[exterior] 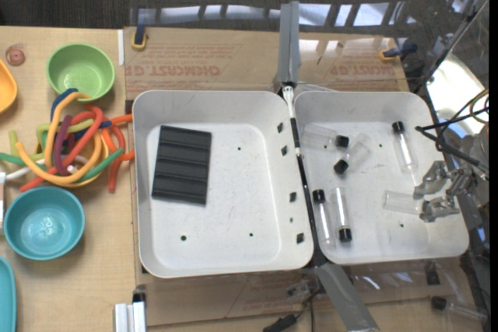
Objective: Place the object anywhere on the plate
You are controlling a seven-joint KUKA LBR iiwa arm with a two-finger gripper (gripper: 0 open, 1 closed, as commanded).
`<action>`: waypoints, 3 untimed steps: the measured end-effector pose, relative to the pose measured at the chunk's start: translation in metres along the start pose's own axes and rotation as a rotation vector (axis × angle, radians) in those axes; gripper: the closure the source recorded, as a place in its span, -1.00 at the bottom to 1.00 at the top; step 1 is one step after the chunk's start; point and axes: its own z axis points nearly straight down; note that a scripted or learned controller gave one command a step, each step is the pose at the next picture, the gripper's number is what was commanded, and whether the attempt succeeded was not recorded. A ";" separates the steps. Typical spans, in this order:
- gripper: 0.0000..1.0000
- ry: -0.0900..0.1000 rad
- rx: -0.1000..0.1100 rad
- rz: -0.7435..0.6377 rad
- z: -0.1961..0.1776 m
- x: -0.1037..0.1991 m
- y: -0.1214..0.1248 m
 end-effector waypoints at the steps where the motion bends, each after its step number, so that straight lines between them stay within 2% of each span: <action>1: 1.00 -0.002 0.001 -0.109 -0.004 -0.001 0.000; 2: 1.00 -0.006 0.002 -0.136 -0.042 -0.083 0.001; 3: 1.00 -0.001 0.000 -0.374 0.019 -0.024 0.013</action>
